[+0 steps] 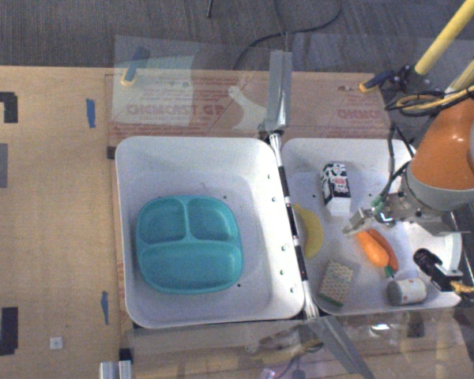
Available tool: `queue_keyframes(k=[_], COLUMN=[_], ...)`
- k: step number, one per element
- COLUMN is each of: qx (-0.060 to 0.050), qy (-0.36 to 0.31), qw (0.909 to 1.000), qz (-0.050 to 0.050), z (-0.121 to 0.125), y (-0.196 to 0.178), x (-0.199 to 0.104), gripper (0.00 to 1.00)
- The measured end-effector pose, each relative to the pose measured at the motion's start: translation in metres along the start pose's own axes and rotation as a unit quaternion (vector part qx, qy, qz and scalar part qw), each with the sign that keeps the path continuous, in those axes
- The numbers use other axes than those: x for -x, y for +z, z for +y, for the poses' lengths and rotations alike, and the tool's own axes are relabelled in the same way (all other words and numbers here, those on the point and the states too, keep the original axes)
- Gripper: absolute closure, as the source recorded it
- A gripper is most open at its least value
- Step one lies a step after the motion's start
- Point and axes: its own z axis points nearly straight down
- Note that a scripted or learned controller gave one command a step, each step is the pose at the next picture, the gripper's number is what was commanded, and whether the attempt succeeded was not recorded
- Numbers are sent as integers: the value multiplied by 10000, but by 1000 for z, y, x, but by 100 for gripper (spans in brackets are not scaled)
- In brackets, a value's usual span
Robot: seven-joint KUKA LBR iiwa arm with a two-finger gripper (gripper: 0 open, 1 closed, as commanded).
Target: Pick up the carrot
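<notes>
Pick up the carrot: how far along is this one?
Done: the gripper has been brought into the right bin, just above the carrot. In hand: lining up over it. Left: the grasp and lift; the carrot lies on the bin floor.

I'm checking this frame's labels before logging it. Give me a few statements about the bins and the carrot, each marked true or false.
1. The carrot lies in the right bin. True.
2. The teal divided plate sits in the right bin. False: it is in the left bin.
3. The claw hovers close above the carrot's upper end. True.
4. The small black-and-white carton lies in the left bin. False: it stands in the right bin, above the carrot in the picture.
5. A yellow banana lies by the right bin's left wall. True.
</notes>
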Motion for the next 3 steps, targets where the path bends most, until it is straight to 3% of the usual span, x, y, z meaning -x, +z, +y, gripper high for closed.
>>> queue_keyframes(k=[1,2,3], qx=[37,62,2], qy=[-298,-265,171], qw=[9995,9996,9999], qz=[-8,-41,-4], z=[-13,-14,24], y=[20,9,-90], x=[2,7,-43], gripper=[0,100,100])
